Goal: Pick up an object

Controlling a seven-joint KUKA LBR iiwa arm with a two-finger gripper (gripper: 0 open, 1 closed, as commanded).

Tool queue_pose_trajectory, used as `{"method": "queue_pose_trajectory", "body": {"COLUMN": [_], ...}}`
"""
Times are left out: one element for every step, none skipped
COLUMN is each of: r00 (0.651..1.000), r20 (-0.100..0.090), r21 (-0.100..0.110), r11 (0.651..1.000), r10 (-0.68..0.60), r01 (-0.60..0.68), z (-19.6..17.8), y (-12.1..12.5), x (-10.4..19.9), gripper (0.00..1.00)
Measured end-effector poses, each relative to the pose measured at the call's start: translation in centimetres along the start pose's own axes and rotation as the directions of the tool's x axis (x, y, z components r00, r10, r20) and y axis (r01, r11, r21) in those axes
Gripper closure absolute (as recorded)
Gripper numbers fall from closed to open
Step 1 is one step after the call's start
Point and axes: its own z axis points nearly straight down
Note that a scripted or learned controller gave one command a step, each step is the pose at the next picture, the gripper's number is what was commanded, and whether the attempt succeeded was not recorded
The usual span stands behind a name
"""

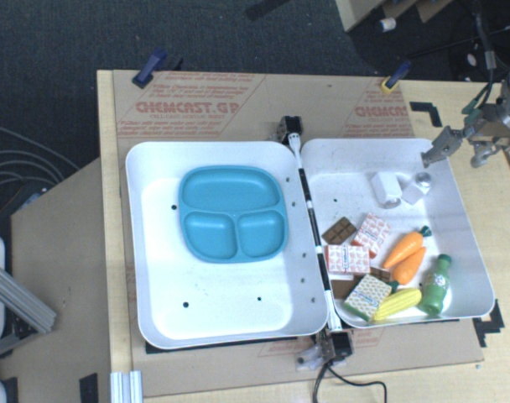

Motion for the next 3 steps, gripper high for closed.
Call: {"method": "queue_pose_trajectory", "body": {"r00": [1.0, 1.0, 1.0], "r20": [0.001, -0.001, -0.001], "r21": [-0.002, 0.001, -0.001], "r11": [1.0, 1.0, 1.0], "r10": [0.0, 0.001, 0.001], "r01": [0.0, -0.001, -0.001], "z": [16.3, 17.4, 16.4], "y": [-1.9, -5.1, -5.0], "x": [-0.7, -0.1, -0.1], "gripper": [0.0, 0.0, 1.0]}}
